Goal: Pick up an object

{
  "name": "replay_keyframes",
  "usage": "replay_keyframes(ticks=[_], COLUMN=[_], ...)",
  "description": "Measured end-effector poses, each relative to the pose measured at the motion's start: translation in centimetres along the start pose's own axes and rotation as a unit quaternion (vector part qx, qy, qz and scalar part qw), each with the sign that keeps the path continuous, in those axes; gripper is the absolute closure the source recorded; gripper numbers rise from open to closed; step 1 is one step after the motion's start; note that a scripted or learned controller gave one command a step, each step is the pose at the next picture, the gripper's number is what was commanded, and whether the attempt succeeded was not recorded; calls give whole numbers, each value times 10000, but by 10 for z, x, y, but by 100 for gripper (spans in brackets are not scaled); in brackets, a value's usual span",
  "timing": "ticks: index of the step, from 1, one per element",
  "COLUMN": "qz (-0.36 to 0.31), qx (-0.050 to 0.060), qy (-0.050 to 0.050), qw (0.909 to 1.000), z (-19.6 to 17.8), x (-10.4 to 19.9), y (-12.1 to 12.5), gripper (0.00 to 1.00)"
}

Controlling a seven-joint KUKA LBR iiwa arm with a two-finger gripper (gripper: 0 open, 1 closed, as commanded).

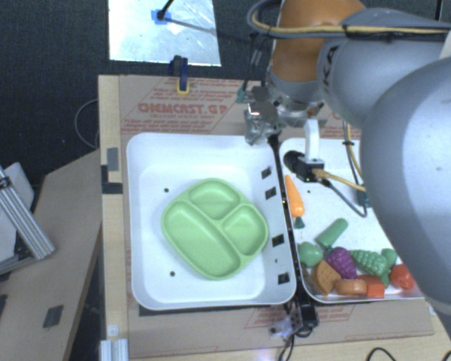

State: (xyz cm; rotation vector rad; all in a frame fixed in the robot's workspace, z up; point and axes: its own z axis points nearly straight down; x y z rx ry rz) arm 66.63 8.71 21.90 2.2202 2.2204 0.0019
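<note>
My gripper (255, 132) hangs over the back rim where the two bins meet, high above the toys, and nothing shows between its tips. The right bin (332, 151) holds toy food. An orange carrot (293, 195) lies along the bin's left wall. Nearer the front sit a green cucumber (333, 232), a green round piece (310, 255), purple grapes (342, 262), a bumpy green piece (373, 262), a brown slice (327, 277) and an orange-red fruit (401, 277). The arm hides the right part of this bin.
In the left bin (146, 171) lies a pale green divided plate (214, 228). A black-clipped divider wall (279, 216) separates the two bins. Behind the bins a blue clamp (180, 72) stands on the cardboard, and a metal frame (15, 209) stands at the left.
</note>
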Motion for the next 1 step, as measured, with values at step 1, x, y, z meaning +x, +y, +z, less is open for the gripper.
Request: replay_keyframes(ticks=[1], qz=[0], qx=[2], qy=[-2], qw=[10000], z=[-6], x=[-3], y=[-3], gripper=[100])
